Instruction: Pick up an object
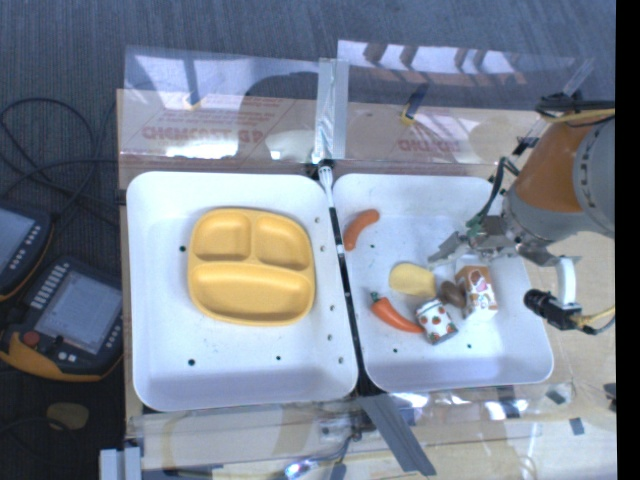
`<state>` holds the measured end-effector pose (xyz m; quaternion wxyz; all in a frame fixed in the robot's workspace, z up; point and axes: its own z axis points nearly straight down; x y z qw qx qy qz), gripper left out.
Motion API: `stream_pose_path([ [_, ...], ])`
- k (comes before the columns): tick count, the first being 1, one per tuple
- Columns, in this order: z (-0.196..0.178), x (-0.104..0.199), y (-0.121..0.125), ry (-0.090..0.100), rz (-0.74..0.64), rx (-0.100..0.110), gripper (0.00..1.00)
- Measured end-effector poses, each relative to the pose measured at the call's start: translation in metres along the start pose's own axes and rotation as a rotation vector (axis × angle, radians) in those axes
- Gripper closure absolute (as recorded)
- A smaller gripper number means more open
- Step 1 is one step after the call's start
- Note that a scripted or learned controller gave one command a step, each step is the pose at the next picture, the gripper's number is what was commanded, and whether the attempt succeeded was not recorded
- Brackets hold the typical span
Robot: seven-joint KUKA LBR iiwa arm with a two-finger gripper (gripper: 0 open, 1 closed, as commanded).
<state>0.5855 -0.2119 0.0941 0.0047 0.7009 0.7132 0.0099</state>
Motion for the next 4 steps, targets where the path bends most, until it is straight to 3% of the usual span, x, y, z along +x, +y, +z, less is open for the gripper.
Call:
stream_pose_path([
  [1, 0.003, 0.031, -0.044, -0.012, 0.015, 0.009, 0.0],
  [2, -0.006, 0.031, -0.042, -0.011, 0.014, 0.006, 1.0],
  [3, -0.006, 0.031, -0.042, -0.011, 0.014, 0.007, 0.0],
  [4, 0.002, 0.053, -0.089, -0.016, 0.017, 0.004, 0.0],
])
